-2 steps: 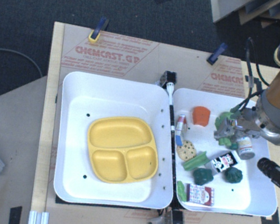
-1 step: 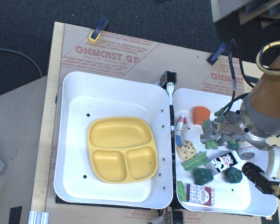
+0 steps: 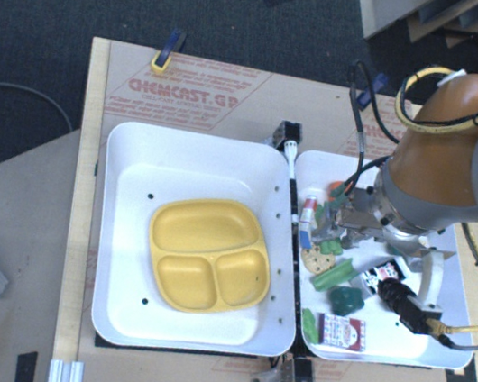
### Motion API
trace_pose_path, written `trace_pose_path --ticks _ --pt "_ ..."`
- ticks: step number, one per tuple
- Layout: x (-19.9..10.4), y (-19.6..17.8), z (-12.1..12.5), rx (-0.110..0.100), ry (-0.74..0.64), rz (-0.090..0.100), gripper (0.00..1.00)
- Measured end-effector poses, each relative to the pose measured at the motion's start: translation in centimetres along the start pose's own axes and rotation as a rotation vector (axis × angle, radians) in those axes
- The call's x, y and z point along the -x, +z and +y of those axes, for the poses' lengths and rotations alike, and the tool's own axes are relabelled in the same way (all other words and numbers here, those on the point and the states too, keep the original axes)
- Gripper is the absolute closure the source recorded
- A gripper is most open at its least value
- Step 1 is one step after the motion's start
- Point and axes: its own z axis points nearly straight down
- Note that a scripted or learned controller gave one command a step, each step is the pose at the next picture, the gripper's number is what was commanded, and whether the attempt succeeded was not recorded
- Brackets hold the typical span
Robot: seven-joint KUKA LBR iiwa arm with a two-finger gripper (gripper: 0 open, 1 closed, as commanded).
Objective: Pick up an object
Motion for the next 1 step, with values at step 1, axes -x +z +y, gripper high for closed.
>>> trace_pose_path --ticks 1 --pt "-5.05 1.78 -2.18 -0.003 0.0 0.0 1.0"
